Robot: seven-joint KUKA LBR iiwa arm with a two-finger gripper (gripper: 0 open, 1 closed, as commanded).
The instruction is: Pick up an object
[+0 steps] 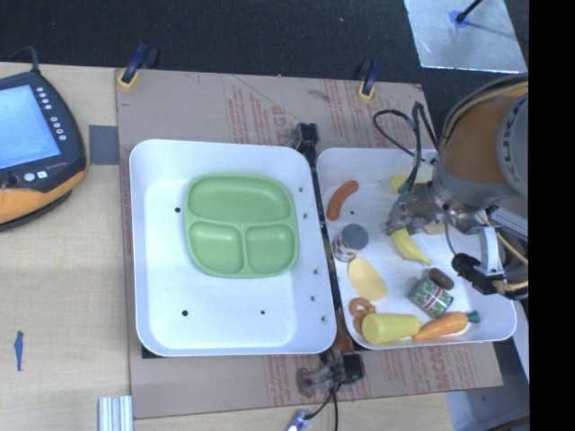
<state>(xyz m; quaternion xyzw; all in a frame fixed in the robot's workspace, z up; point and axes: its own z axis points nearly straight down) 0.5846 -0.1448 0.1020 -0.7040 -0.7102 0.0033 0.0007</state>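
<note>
wooden bench; cardboard mat; dark floor; gripper state: cannot tell

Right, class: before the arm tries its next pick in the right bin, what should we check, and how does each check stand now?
1. Claw over the right bin: ok.
2. Banana right under the claw, near enough to try: ok.
3. Banana lies apart from the can: ok.
4. Something already in the claw: cannot tell.
5. Green plate sits in the left bin, out of the way: ok.
</note>
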